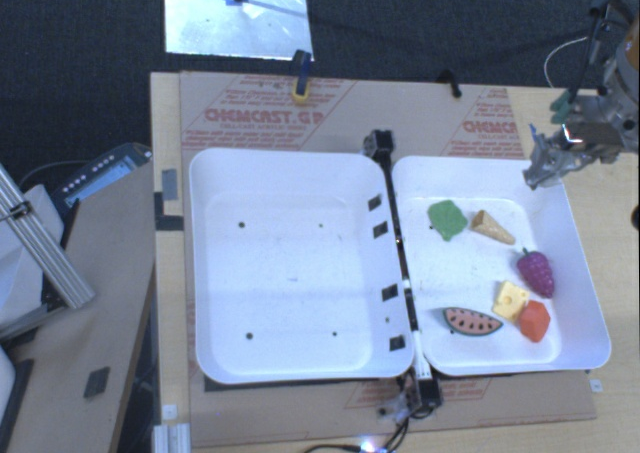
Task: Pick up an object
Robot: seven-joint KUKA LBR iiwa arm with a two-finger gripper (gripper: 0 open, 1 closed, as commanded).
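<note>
The right bin holds several toy foods: a green leafy piece, a tan wedge, a purple grape bunch, a yellow cheese block, a red-orange piece and a watermelon slice. My gripper hangs over that bin's far right corner, above and to the right of the tan wedge. Nothing shows between its fingers, and it touches none of the foods.
The left bin sits beside the right one, joined by a black clip strip. Both rest on a cardboard sheet. A shiny metal plate lies at the back. Grey equipment stands at the left.
</note>
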